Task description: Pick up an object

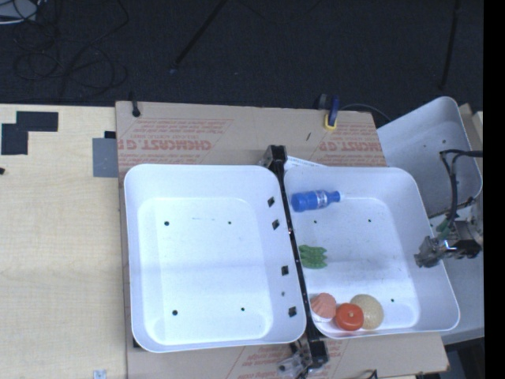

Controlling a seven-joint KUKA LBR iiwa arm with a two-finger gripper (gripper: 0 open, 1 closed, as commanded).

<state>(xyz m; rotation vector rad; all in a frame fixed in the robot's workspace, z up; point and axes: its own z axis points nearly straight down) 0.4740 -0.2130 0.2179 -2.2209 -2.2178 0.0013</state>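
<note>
My fingers (439, 247) sit at the far right edge of the right bin (410, 192), just over its outer rim, small and dark against the white; I cannot tell from here whether they are spread or closed, and nothing shows between them. Thin black cables loop above them.

The 2 white bins lie side by side on the bench (55, 235), on a sheet of brown cardboard (197, 136) with red print, and a black clip strip runs along the seam where their rims meet. The left bin (146, 204) shows its bare white floor with a few small dark dots.

In the right bin, a blue bottle (316, 200) lies on its side near the far left corner, its pale cap pointing right. A small green object (312, 256) rests near the seam, about midway down. In the near corner 3 round pieces cluster together: a pinkish one (323, 305), a red one (349, 317) touching it, and a tan one (368, 310) just behind the red. All of these lie well apart from my fingers.
</note>
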